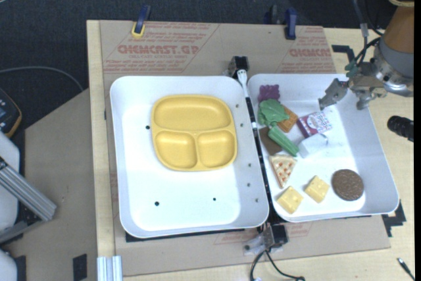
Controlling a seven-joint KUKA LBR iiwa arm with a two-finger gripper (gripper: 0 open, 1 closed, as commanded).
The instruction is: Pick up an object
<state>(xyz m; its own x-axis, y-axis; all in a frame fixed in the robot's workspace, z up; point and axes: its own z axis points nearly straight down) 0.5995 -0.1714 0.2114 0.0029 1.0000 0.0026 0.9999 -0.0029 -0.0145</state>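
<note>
The gripper (345,94) hangs at the frame's right, fingers spread wide and holding nothing, above the right bin (378,141), where toy foods cluster; the milk carton (314,124) lies nearest.

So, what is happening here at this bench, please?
A robot arm reaches in from the right and hangs its gripper open over the right bin, holding nothing. That bin carries small toy foods: a cookie, two cheese cubes, a pizza slice, a green piece and a small carton. The left bin holds a yellow divided plate. No object is picked up yet.
</note>
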